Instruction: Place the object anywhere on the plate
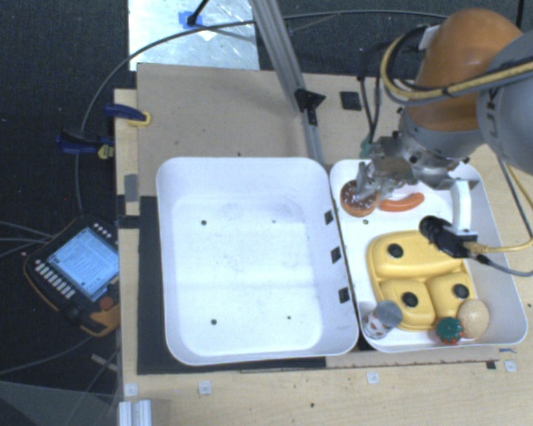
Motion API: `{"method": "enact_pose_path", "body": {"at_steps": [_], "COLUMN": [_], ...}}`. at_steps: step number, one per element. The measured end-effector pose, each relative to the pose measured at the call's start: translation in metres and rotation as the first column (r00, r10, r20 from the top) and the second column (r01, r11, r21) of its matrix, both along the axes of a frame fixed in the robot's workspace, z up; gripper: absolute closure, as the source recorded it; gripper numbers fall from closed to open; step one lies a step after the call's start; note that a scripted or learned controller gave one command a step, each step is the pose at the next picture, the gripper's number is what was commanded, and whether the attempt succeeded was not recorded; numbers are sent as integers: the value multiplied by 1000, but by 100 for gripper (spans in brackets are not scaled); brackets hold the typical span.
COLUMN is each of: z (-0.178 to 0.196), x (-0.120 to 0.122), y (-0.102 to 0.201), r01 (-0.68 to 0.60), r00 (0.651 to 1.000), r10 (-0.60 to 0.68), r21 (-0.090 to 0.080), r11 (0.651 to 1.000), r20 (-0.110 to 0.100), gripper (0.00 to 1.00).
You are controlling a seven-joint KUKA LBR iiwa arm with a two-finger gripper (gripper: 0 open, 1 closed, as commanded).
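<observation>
Fixed overhead cam, slanted down on both bins; arm enters right.

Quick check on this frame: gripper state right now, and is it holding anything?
Gripper: cannot be told; it sits low over the brown round object in the right bin, beside the orange sausage.

Left bin beside right bin — blue clamp top-left, pendant on floor.

bench (tan) | two white bins side by side
</observation>
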State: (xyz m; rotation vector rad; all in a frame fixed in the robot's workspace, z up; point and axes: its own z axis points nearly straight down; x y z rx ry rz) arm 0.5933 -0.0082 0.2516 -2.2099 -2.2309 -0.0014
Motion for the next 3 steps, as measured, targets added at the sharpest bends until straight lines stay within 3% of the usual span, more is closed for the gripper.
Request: {"method": "enact_pose_path", "body": {"at_steps": [2,3], "z": [-3,-24], "x": [-24,-51], "y": [111,156], "r01": [-2,0], "r00": [1000,1000], "r10": [2,0], "r21": [1,0], "r11": [1000,1000], "r20": [0,-2], "gripper": [100,100]}}
